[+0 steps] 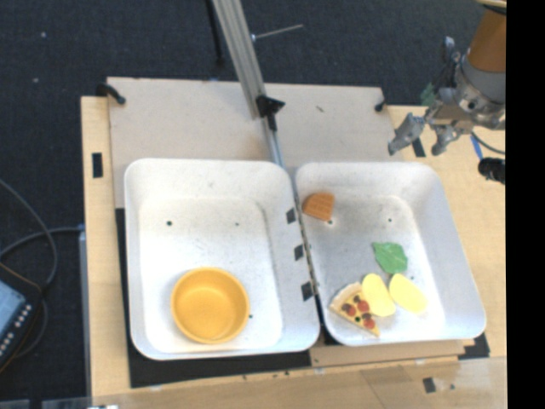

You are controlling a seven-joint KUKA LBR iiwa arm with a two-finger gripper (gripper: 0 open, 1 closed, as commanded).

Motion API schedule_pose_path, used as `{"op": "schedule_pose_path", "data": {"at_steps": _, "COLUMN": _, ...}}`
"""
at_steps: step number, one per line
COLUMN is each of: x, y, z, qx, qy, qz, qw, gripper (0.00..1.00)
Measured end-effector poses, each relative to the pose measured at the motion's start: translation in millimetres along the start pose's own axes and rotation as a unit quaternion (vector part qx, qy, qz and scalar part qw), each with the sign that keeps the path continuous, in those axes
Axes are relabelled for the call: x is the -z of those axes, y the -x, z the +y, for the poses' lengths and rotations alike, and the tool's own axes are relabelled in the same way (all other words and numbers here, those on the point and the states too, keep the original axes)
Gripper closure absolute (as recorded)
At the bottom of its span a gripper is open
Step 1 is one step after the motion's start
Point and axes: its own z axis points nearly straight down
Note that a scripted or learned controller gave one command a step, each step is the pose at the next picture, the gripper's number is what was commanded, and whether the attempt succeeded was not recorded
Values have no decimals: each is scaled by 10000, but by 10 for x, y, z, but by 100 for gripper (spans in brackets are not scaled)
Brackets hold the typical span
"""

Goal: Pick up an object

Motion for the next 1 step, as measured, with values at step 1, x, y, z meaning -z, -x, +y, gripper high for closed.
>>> {"op": "schedule_pose_path", "data": {"at_steps": 1, "x": 0, "y": 3, "z": -1, "qx": 5, "qy": -4, "qz": -4, "qw": 10000, "gripper": 0}}
